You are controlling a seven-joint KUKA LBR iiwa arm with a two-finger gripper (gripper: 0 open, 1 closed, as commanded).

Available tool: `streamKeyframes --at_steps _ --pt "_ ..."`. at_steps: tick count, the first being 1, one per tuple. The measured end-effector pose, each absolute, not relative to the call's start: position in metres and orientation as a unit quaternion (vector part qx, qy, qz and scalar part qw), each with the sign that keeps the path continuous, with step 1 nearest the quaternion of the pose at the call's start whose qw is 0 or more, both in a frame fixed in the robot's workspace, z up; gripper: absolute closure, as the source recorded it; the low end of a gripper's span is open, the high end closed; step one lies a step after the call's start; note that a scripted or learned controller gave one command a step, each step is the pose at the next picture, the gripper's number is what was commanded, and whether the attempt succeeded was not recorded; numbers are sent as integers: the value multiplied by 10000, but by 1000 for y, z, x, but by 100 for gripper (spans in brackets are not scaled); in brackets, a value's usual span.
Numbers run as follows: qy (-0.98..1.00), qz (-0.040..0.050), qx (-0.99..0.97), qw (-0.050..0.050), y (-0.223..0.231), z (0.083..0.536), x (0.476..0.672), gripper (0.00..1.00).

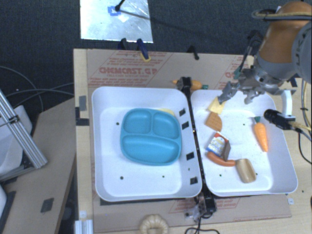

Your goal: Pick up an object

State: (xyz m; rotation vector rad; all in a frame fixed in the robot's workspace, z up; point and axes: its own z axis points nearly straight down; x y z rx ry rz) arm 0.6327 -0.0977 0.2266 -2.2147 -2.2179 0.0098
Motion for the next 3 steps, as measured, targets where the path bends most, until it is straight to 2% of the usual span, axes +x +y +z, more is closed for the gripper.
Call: streamKeyframes --at_steps 1,3 --pt "-7082 -5 -7060 -7 -98 233 635 0" --pt "-7077 11 -7065 15 -88 110 632 0"
